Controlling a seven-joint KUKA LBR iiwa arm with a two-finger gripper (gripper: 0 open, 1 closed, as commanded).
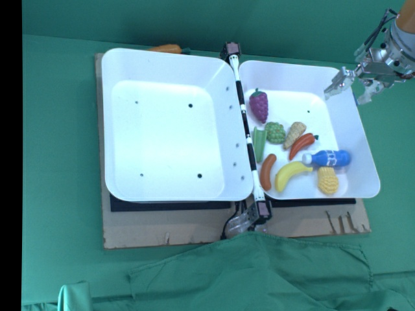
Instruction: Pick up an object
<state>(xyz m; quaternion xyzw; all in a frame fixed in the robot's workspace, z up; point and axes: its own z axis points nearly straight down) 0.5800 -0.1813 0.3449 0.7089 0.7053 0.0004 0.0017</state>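
Note:
The right bin point(343, 112) holds several toy foods: purple grapes point(259, 105), a green bunch point(275, 133), a green pepper point(259, 144), a tan corn piece point(294, 133), a red chili point(301, 145), a sausage point(267, 172), a banana point(291, 175), a blue bottle point(328, 159) and yellow corn point(328, 181). My gripper point(351, 88) hangs open above the bin's far right corner, nothing between its fingers, well clear of the objects.
The left bin point(123, 76) sits beside the right one, joined by a black-and-white divider point(244, 125). An orange carrot-like item point(166, 48) lies behind the left bin. Green cloth point(259, 271) is bunched at the front.

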